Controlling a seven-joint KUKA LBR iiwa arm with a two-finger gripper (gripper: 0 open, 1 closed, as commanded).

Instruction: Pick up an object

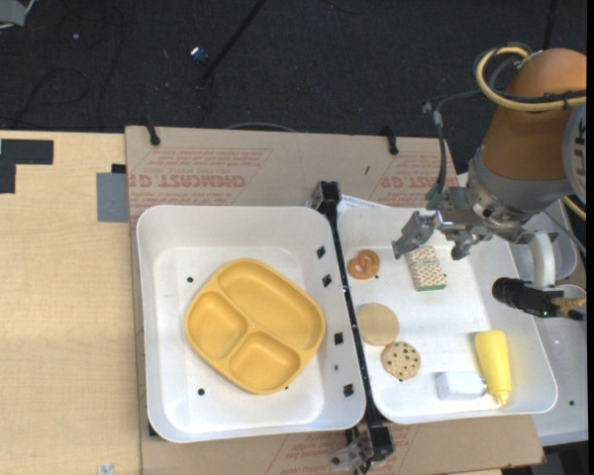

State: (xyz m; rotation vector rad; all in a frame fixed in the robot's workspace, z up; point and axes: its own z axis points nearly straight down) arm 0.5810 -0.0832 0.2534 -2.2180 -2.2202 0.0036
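The grey arm with the orange band reached in from the right, and its two-finger gripper hung over the far part of the right shallow white bin. Its dark fingers stood apart, one to each side, and nothing was between them. Just under the gripper, on the bin floor near the far edge, lay a small rectangular box with a green and white pattern. I judged this to be the thing the arm would take, because it was the nearest.

The box lay flat, its long axis going from the far edge toward the near edge of the bin, a little tilted, with the near end leaning toward the right edge. The open fingers seemed to stand more or less across this axis, which would suit a grip on the short sides.

What could go wrong: the gripper looked a little off to the far side of the box, so one finger could land on top of it and push it flat instead of closing around it. The box could also slide on the smooth floor. A small brown pretzel lay near the divider, and a round tan biscuit lay nearer the front, both apart from the box.
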